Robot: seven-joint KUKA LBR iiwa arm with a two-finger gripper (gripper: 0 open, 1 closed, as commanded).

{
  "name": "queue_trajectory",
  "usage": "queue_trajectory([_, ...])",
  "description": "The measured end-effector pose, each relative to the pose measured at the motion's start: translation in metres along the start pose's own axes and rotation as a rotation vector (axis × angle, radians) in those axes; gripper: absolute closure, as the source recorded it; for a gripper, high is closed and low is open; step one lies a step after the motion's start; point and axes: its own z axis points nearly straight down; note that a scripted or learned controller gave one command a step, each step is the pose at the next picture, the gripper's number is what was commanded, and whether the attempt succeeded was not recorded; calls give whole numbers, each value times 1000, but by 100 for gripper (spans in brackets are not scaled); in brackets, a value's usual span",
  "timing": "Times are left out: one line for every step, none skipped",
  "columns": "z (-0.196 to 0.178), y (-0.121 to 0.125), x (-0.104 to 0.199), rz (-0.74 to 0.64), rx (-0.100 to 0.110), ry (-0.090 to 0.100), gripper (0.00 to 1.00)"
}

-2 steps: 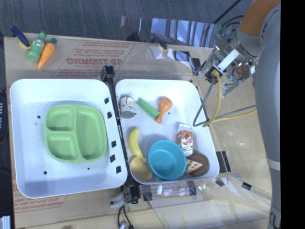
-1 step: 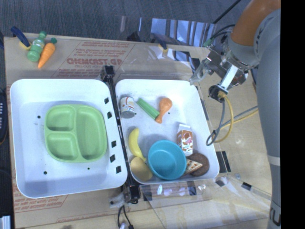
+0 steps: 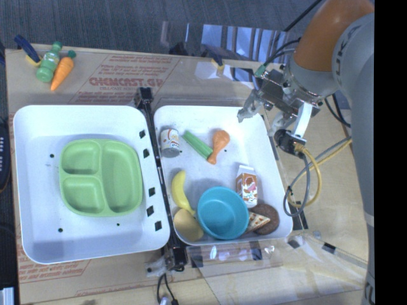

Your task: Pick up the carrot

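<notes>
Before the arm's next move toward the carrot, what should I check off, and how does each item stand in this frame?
1. Carrot found: ok. The carrot lies on the cardboard beyond the left bin, outside both bins.
2. Room around the carrot: not ok. A green bottle lies right beside it.
3. Gripper lined up with the carrot: not ok. The gripper is at the far right corner of the right bin, across the bench.
4. Gripper free to grasp: cannot tell.
5. No lookalike target: not ok. An orange drumstick lies in the right bin, much nearer the gripper.
</notes>
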Motion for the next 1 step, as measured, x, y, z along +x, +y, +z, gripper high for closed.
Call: queue_trajectory([82,-38,-6,-455,-1,-2,100])
